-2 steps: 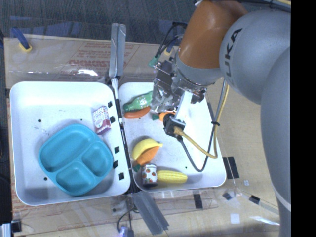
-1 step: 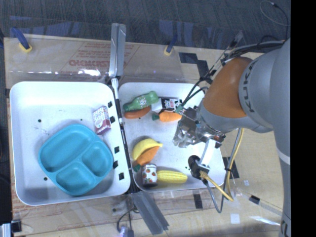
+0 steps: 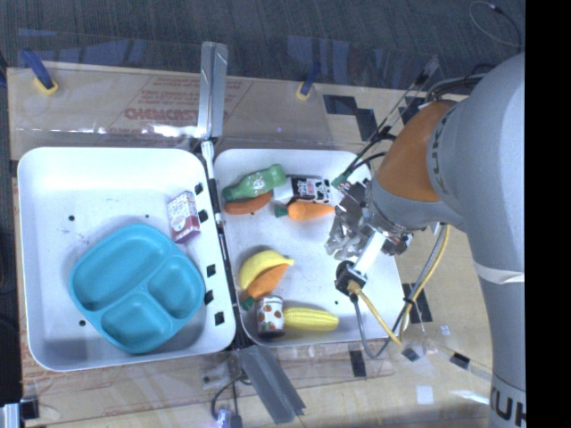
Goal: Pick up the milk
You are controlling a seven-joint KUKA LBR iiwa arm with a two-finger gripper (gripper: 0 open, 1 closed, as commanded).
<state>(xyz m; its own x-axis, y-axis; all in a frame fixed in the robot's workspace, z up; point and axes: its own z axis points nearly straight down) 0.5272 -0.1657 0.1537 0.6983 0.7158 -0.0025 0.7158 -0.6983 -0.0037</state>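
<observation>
A small white carton with black patches, which looks like the milk (image 3: 310,187), lies at the back of the right bin (image 3: 393,283), between a green bottle (image 3: 256,183) and an orange carrot (image 3: 312,210). My gripper (image 3: 344,241) hangs over the right side of that bin, to the right of and a little nearer than the carton, and apart from it. Nothing shows in it. The grey arm with its orange band (image 3: 410,163) covers the bin's right rim.
The right bin also has a second carrot (image 3: 245,206), a banana (image 3: 264,263) on an orange piece, a small can (image 3: 269,315) and a corn cob (image 3: 310,319). In the left bin (image 3: 53,176) lie a blue divided plate (image 3: 136,286) and a dark red carton (image 3: 183,215).
</observation>
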